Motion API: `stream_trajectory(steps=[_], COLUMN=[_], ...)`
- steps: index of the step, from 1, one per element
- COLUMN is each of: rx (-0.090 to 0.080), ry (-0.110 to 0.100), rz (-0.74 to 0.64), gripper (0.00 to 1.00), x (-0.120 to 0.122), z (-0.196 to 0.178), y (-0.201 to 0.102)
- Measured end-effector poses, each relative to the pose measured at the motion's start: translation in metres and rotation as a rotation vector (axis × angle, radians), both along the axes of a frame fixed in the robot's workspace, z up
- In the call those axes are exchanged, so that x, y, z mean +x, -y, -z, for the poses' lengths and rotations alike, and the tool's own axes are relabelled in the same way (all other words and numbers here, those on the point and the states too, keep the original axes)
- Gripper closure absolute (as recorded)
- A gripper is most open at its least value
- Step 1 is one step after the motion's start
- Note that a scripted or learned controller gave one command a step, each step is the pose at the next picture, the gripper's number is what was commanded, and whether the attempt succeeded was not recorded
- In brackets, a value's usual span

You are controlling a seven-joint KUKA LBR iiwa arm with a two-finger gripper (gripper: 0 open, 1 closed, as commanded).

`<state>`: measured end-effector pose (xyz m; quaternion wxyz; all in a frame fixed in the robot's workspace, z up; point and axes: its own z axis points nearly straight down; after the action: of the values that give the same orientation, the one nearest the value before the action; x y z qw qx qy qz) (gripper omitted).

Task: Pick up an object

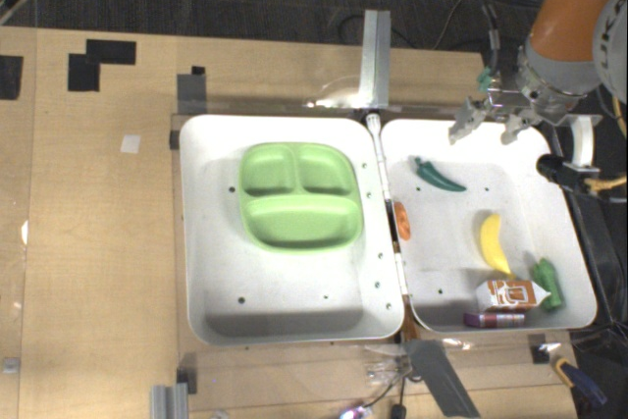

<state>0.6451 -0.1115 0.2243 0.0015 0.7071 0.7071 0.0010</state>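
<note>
**Gripper poised over the far edge of the right bin, nothing held**

The gripper is seen at the far rim of the right bin, reached in from the right by the grey arm with its orange band. Its two fingers are spread apart, and nothing is seen between them.

The objects to be picked are all found in the right bin, nearer the camera than the gripper. A green chili pepper is laid closest to the tool, just below and slightly to the left of the fingers, apart from them. A yellow banana is laid further down the bin, near its middle. An orange item is pressed against the bin's left wall. Along the near wall, well apart from the gripper, a small brown-and-white carton, a dark purple marker-like item and a green vegetable are grouped; the carton and the green vegetable are touching or nearly so.

In the left bin a green divided plate is laid flat, with three compartments.
</note>
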Motion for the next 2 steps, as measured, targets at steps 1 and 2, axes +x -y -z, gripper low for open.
stream_trajectory(steps=[1, 2], rx=[0.001, 0.000], ry=[-0.001, 0.006], rz=[0.077, 0.019], gripper=[0.00, 0.00], x=[0.006, 0.022], z=[0.103, 0.136], y=[-0.025, -0.011])
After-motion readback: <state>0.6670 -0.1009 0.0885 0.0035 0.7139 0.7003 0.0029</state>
